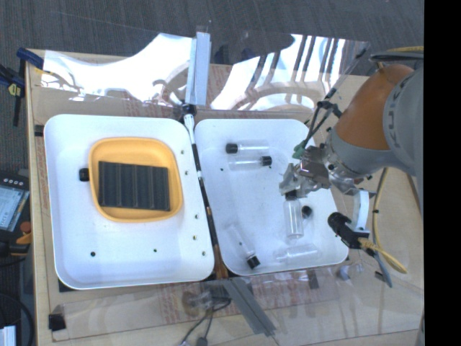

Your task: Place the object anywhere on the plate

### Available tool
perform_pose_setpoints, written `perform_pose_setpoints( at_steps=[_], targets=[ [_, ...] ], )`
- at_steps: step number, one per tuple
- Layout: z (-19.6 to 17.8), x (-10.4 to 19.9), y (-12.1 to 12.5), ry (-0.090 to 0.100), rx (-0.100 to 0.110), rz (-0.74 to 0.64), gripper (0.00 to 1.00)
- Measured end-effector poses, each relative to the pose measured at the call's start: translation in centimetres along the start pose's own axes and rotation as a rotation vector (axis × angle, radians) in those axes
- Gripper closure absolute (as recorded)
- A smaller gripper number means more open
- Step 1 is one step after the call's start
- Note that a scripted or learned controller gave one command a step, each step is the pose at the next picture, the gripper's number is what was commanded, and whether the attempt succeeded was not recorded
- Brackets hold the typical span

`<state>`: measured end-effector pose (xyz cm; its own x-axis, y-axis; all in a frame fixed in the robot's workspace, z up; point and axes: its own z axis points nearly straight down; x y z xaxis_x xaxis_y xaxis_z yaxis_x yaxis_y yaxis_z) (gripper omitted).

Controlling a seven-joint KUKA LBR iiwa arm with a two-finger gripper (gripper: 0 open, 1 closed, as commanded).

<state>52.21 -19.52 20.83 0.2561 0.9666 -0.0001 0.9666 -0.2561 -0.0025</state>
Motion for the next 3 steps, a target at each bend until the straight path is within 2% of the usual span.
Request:
perform_pose_setpoints(
  at_steps=[1, 2, 3],
  targets=[
    [-6.7, 5.0, 5.8, 0.000, 0.001, -0.032, 1.00],
    [-6.7, 5.0, 5.8, 0.000, 0.001, -0.032, 0.00],
    [-1.9, 2.2, 6.0, 0.001, 0.002, -0.107, 0.00]
  ],
)
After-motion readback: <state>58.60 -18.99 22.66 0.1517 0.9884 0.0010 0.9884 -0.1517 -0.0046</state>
